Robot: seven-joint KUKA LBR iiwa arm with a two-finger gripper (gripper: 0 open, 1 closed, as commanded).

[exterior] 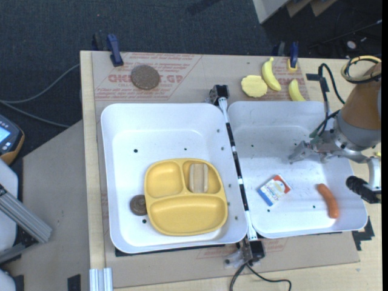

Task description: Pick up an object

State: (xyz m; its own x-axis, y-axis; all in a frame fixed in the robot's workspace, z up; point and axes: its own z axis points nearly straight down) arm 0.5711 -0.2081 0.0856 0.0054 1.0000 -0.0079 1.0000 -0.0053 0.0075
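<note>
My gripper (305, 151) hangs low over the right bin (267, 119), near the middle of its floor, at the end of the grey arm with the orange band (362, 105). Nothing shows in its grasp. A small white packet with blue and red print (274, 190) lies on the bin floor below and left of the gripper, apart from it. An orange sausage-shaped piece (328, 200) lies near the bin's front right corner.
The left bin (157, 123) holds a yellow divided plate (185, 214) with a tan bread piece (198, 177) in one compartment and a brown disc (139, 205) beside it. Behind the bins lie a brown disc (145, 76), two toy bananas (271, 74) and a yellow lump (254, 85).
</note>
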